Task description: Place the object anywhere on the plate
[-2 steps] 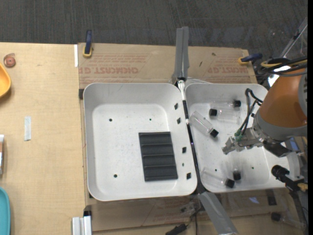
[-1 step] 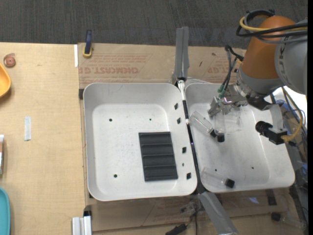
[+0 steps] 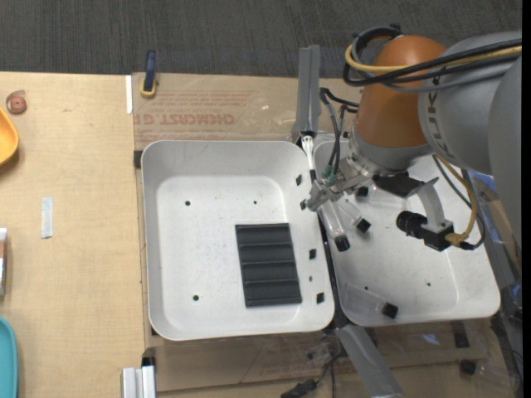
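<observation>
Tan board covers the surface, with a brown cardboard sheet lying under the far edge of the bins and dark grey carpet beyond it. Two shallow white bins sit side by side: the left bin and the right bin.

The black ribbed plate lies flat on the floor of the left bin, right of its centre. Its long axis runs near to far, tilted slightly, and its ribs run left to right.

The arm, grey with an orange band, reaches in from the right. The hand hangs over the left part of the right bin, just beside the wall shared by the two bins. Its fingers point toward the near side. Whether the hand is open or closed cannot be told. A small dark object lies near the right bin's near edge.
</observation>
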`<action>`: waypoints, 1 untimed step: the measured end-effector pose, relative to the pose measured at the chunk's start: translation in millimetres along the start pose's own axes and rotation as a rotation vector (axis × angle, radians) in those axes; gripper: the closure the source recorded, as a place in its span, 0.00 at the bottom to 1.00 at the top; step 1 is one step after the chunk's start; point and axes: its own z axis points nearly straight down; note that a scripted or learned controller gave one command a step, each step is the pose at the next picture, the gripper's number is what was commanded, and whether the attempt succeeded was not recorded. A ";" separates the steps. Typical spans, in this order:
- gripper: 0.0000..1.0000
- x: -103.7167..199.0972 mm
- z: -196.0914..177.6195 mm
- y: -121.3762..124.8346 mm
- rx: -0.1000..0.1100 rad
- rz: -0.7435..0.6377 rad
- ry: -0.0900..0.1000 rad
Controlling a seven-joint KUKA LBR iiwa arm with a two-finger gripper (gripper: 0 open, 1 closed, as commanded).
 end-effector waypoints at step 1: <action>1.00 66.1 27.9 32.0 0.002 0.188 0.000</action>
